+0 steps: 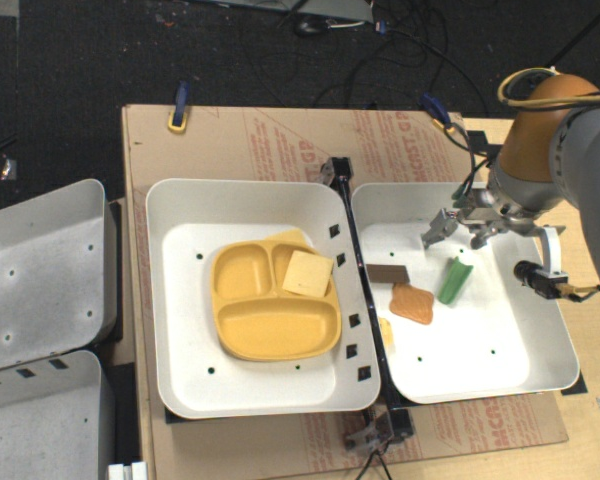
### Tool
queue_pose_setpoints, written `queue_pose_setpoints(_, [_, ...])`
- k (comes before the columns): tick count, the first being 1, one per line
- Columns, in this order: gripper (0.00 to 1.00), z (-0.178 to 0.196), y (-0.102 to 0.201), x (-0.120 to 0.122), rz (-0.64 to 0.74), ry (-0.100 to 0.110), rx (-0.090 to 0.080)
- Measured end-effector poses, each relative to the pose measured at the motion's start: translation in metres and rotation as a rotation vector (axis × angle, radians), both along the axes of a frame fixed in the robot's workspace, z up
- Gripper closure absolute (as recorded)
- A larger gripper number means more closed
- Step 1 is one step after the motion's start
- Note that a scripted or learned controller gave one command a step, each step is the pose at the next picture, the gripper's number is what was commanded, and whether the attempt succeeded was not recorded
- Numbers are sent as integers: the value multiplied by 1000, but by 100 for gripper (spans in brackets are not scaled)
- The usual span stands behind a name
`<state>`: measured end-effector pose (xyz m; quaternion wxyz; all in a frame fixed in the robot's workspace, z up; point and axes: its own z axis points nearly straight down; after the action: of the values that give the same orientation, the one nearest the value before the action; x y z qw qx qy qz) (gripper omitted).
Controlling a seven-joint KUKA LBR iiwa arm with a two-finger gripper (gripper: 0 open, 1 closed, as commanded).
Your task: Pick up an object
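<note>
The gripper (458,230) hung open and held nothing in the right bin (500,368), just above a green block (455,280) beside an orange piece (412,305).

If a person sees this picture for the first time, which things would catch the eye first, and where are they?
Most striking is the yellow divided tray in the left bin, with a pale square block resting on its upper right part. In the right bin lie a green piece, an orange piece and a brown block, under the arm's hand.
</note>
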<state>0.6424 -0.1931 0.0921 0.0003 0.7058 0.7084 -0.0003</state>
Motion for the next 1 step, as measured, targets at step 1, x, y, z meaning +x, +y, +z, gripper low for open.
queue_pose_setpoints(1, [100,11,0,1,1,-3,-1])
